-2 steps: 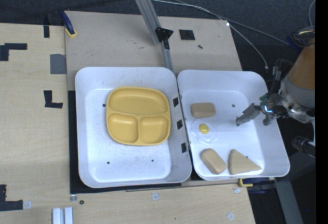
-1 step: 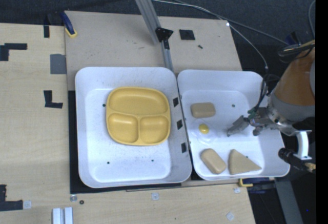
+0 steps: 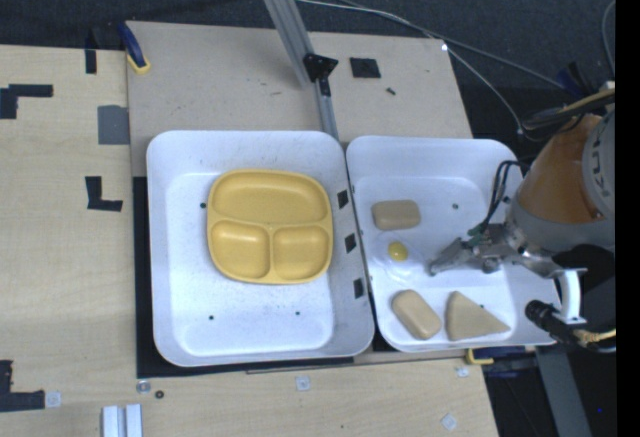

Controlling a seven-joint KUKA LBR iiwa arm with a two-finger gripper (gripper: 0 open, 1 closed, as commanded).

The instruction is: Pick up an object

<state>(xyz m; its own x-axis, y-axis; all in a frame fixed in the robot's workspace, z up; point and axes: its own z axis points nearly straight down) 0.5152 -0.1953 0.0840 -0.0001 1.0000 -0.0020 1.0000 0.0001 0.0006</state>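
The right bin (image 3: pixel 430 157) holds several small things. A tan block (image 3: pixel 396 215) lies near its left wall, and a small yellow ball (image 3: pixel 398 251) sits just below it. At the front are a tan oblong piece (image 3: pixel 415 314) and a tan wedge (image 3: pixel 473 317). My gripper (image 3: pixel 438 267) reaches in from the right and hangs low over the middle of this bin, its tip pointing left. The tip is to the right of the yellow ball and above the oblong piece and the wedge. Nothing shows in its grasp.
The left bin (image 3: pixel 170 225) holds a yellow divided plate (image 3: pixel 269 225). A grey metal pole (image 3: pixel 290 15) slants down to the seam between the bins. The orange-banded arm (image 3: pixel 560 190) covers the right bin's right wall. Cables run along the dark floor behind.
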